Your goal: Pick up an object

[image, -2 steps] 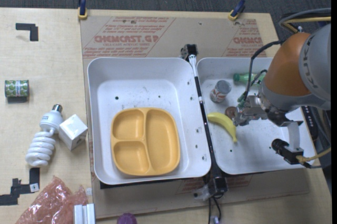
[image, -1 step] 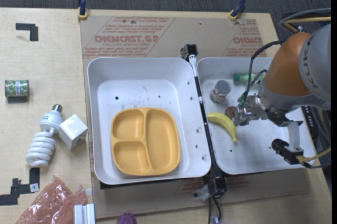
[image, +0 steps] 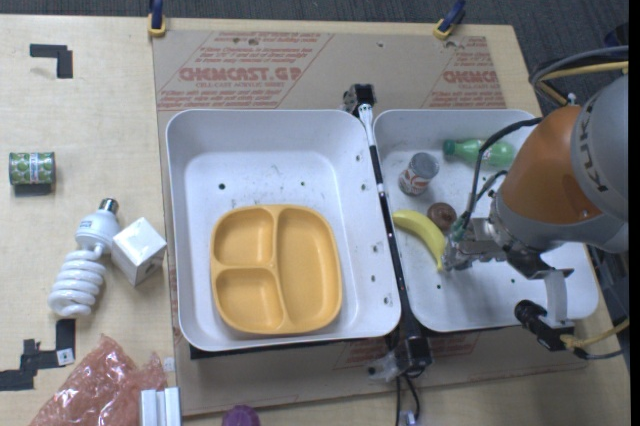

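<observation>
In the right bin (image: 470,309) lie a yellow banana (image: 424,234), a small tin can (image: 418,173), a brown round object (image: 441,213) and a green bottle (image: 478,151) at the far side. My gripper (image: 452,257) is low in this bin, right at the near end of the banana. The arm's wrist covers the fingertips. The left bin (image: 190,214) holds a yellow divided plate (image: 276,268).
Left of the bins on the bench lie a spiral light bulb (image: 82,264), a white cube (image: 139,249), a small green can (image: 31,169) and a pink mesh bag (image: 95,384). A divider bar (image: 375,169) runs between the bins.
</observation>
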`<state>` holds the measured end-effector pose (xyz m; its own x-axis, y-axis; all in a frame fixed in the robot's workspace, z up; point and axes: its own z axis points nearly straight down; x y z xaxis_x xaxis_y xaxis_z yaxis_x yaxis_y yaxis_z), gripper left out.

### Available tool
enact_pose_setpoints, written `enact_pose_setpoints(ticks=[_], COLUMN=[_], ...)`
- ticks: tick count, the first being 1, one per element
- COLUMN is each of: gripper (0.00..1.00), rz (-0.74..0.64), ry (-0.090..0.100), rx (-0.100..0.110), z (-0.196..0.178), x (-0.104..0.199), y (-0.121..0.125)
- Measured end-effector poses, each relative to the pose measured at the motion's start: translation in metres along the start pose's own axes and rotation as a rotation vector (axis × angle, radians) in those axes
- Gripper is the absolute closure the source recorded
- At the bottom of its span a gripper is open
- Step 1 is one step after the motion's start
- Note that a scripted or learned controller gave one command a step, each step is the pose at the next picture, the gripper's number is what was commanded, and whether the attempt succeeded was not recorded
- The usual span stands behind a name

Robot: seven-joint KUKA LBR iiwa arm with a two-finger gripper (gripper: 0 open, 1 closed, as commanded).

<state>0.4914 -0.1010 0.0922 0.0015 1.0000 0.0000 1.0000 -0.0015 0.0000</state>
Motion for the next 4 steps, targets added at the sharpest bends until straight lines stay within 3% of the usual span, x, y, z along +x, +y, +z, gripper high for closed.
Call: enact_pose_setpoints(ticks=[1,2,3,4], gripper=[1.00,1.00,1.00,1.00], rz=[0.001,-0.004,-0.003,-0.004], ry=[-0.001,-0.001,-0.001,-0.002], rx=[-0.002,-0.001,0.001,-0.002], z=[-0.010,-0.100,-0.083,-0.088], x=[-0.001,0.053,-0.043,-0.058], y=[0.001,0.063,0.040,0.056])
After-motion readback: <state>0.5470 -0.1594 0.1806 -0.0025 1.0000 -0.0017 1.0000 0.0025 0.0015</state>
